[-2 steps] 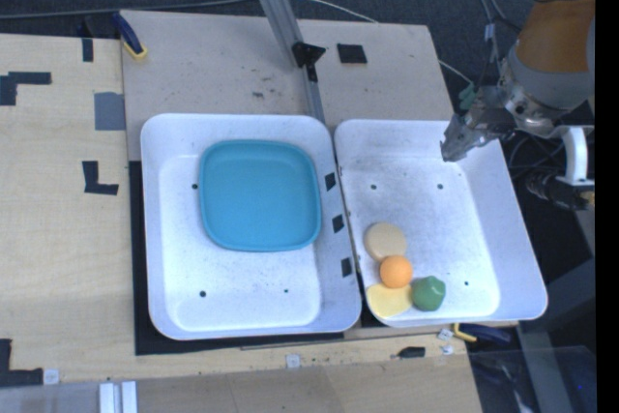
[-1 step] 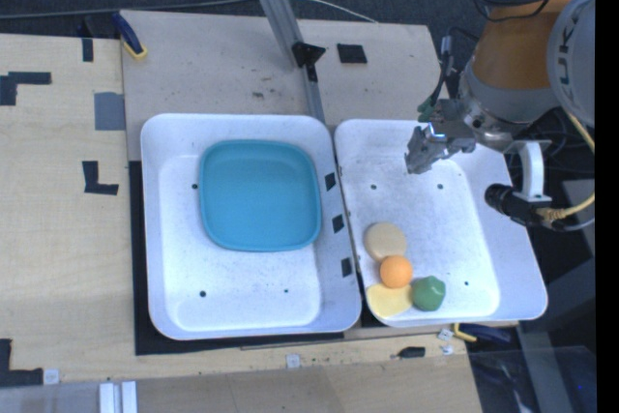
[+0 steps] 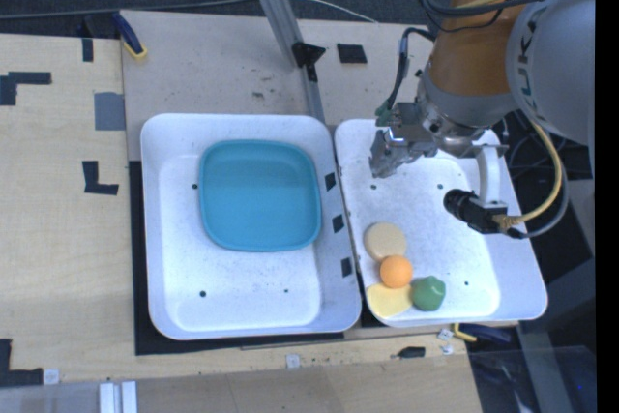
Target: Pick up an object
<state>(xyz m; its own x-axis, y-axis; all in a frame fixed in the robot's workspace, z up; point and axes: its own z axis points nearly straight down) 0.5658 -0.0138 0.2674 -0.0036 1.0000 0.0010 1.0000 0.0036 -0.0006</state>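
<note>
Scanning from the left: bare tan table (image 3: 58,237) with dark tape marks, then the left shallow white plastic bin (image 3: 174,305), bearing a rounded-square teal plastic plate (image 3: 259,194) near its middle. Next, at 3 o'clock from that plate, the right shallow white plastic bin (image 3: 484,256), with four small things huddled in its near corner: a round beige cookie-like disc (image 3: 385,239), a small orange ball (image 3: 395,272) touching it at 6 o'clock, a pale yellow flat piece (image 3: 387,302) under and just beyond the ball, and a dark green rounded lump (image 3: 427,292) just beside the ball at 4 o'clock.

Poised over the far part of the right bin, near its left wall: grey two-finger jaws (image 3: 384,158) hanging from the orange-banded arm entering from the right. Nothing visible between the jaws. Open or closed, wide or narrow: cannot tell, too dark and foreshortened at this slant.

Key relation: cluster well apart from the jaws, lying at about 6 o'clock from them, almost straight toward the near rim. Beige disc nearest, first in line; orange ball behind it on the same line; green lump slightly off toward 5 o'clock. No marked long axis on disc or ball, so wrist turn probably of little account. Likely need: travel toward 6 o'clock, then descent. Crowding a probable hazard, with neighbours touching and liable to be nudged.
</note>
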